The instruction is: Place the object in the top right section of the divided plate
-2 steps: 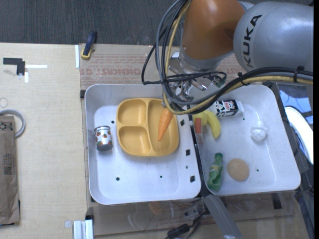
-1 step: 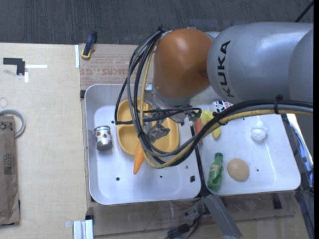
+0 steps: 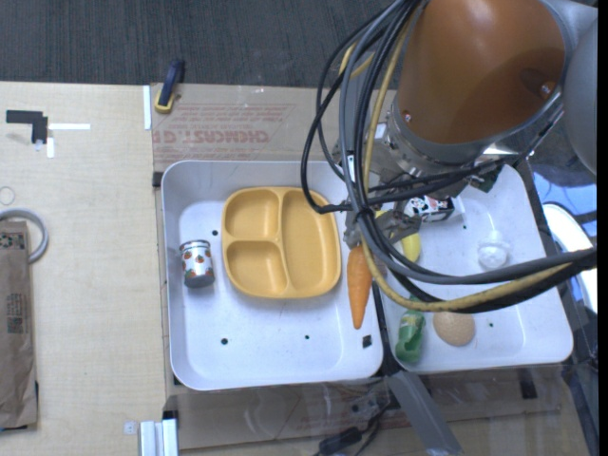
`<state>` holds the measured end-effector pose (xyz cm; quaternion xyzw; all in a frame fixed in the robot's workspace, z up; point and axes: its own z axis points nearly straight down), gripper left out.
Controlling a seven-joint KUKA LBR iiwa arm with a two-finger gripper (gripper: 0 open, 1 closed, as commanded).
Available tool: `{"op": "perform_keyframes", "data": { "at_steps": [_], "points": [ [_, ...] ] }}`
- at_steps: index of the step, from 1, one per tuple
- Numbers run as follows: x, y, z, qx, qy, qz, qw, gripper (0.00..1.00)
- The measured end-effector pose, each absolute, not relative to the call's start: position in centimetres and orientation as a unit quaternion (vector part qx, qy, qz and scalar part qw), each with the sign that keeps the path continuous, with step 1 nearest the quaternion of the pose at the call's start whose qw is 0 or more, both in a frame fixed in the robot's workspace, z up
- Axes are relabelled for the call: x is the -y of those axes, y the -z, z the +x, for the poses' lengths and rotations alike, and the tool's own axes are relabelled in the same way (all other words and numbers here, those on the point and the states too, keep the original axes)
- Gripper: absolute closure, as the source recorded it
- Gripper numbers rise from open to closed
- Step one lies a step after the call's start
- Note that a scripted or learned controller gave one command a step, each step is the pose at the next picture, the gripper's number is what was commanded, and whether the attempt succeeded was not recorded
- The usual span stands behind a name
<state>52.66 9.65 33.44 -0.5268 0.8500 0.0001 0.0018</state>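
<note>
A carrot (image 3: 357,288) lies just right of the yellow divided plate (image 3: 281,242) in the left bin (image 3: 266,350). The gripper (image 3: 366,218) sits above it, its grip impossible to tell.

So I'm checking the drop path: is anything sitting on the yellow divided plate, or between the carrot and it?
Nothing visible. The carrot lies just off the right edge of the divided plate, with bare bin floor between, and the plate's sections hold nothing. The small can stands on the plate's far side.

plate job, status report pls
Arm over bin divider, gripper hidden. Plate bare, left bin. Carrot at plate's right edge. Cables drape over it.
</note>
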Motion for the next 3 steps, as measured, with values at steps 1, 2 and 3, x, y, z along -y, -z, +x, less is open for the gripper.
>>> {"op": "perform_keyframes", "data": {
  "at_steps": [1,2,3],
  "points": [
    [-17.0,-26.4,47.8,-0.865,-0.0007,-0.502,0.001,1.00],
    [-21.0,-13.9,49.7,-0.901,-0.0002,-0.433,0.001,1.00],
    [-20.9,-20.9,53.7,-0.937,0.0000,-0.349,0.002,1.00]
  ]
}}
